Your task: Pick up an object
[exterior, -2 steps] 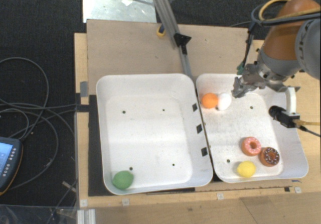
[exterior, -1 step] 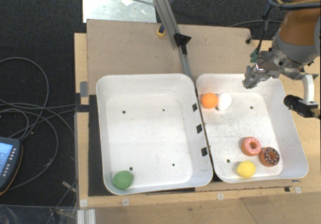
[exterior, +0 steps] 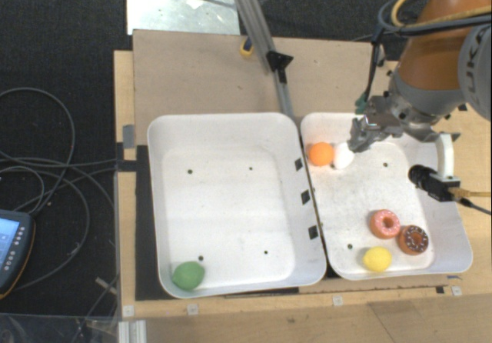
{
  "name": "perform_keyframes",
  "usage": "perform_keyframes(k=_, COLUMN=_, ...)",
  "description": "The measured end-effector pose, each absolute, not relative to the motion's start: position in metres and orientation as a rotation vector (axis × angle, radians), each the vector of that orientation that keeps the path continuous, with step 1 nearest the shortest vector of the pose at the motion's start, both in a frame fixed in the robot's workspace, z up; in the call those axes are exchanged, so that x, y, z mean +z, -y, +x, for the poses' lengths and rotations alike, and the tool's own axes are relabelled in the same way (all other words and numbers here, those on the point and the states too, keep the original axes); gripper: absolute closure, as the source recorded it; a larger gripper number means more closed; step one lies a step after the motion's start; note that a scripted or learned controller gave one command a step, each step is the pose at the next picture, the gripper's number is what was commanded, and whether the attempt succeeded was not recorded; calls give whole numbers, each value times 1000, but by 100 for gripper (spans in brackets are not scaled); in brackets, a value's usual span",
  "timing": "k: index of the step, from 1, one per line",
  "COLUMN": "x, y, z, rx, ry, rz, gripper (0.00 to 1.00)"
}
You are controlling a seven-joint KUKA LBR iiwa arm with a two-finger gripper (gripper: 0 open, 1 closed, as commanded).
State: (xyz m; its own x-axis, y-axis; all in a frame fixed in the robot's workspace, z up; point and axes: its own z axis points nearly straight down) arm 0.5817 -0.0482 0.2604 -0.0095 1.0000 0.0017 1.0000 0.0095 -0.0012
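I see my gripper (exterior: 360, 139) over the right bin's (exterior: 453, 257) far-left corner, just beside a white ball (exterior: 343, 158) and orange ball (exterior: 320, 154); I cannot tell its state.

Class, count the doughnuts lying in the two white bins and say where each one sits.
2. The pink doughnut and the chocolate doughnut lie touching in the right bin, near its front right corner. The arm may hide something at the far end.

High slanted overhead of bins (exterior: 231, 122)
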Motion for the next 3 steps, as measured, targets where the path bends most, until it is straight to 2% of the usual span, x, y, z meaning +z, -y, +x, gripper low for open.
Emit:
perform_keyframes(k=1, x=251, y=6, z=571, rx=-1, ry=2230, rz=-2210, gripper=100)
perform_keyframes(k=3, x=236, y=-90, z=517, rx=0, ry=2230, rz=-2208, gripper=100)
